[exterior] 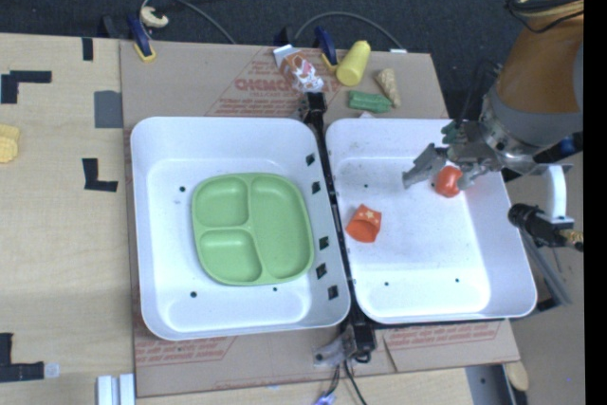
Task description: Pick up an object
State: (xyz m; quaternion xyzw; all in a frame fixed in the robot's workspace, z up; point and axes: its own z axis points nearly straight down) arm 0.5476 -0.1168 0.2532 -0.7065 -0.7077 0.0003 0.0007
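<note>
**K:** Bins status? Arm first.

**J:** Arm (536, 62) is reaching in from the right, over the right bin (474, 294). Left bin (156, 299) is holding a green divided plate (252, 229), lying flat mid-bin.

**K:** Gripper?

**J:** Gripper (438, 168) is hanging over the right bin's upper right part. Can't tell if it's open or closed. Red object (448, 181) is sitting right at the fingertips; grasp is unclear.

**K:** Anything else in there?

**J:** Orange object (363, 224) is lying near the right bin's left wall, well apart from the gripper.
</note>
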